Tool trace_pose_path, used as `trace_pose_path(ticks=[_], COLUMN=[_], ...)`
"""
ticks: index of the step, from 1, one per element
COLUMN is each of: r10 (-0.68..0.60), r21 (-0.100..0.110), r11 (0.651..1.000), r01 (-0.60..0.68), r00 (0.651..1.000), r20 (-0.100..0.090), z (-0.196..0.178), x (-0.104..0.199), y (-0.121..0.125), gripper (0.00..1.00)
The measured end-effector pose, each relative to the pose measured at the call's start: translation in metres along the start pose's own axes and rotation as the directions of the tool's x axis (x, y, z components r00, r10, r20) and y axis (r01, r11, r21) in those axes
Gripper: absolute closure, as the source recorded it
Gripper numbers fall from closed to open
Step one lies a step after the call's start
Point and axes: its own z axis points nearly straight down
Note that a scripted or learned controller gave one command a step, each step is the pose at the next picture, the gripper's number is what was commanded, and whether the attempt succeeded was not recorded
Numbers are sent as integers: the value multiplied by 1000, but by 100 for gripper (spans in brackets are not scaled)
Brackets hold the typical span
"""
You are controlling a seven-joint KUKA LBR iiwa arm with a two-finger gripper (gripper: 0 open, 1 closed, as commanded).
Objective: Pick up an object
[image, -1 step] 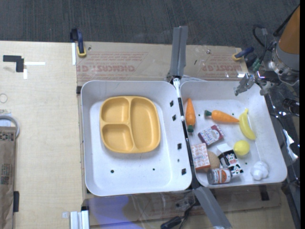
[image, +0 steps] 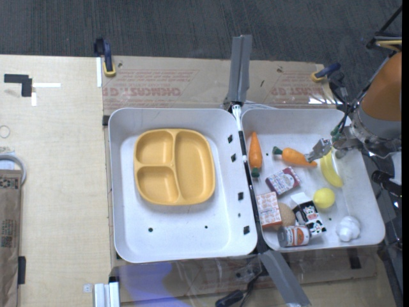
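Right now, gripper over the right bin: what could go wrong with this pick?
1. The gripper sits between the carrot and the banana, which lie close together; it may nudge one while going for the other.
2. The right bin is crowded: lemon, small packets and a jar, so a neighbour may shift.
3. The carrot is tapered and could slip.

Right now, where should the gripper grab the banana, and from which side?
Grip the banana mid-body, across its narrow width, coming straight down. It lies flat and curved near the right bin's far-right wall; the gripper sits by its upper end. The middle looks clearest: a carrot is near the top end, a lemon just below.
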Motion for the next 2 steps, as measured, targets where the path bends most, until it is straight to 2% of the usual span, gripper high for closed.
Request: trace_pose_path(ticks=[1,2], r10=[-110,-107], r21=[7,7], r11=[994,994], r01=[110,107], r00=[994,994], r20=[-3,2], z=[5,-4], x=[6,3], y=[-35,-35], gripper=[0,100])
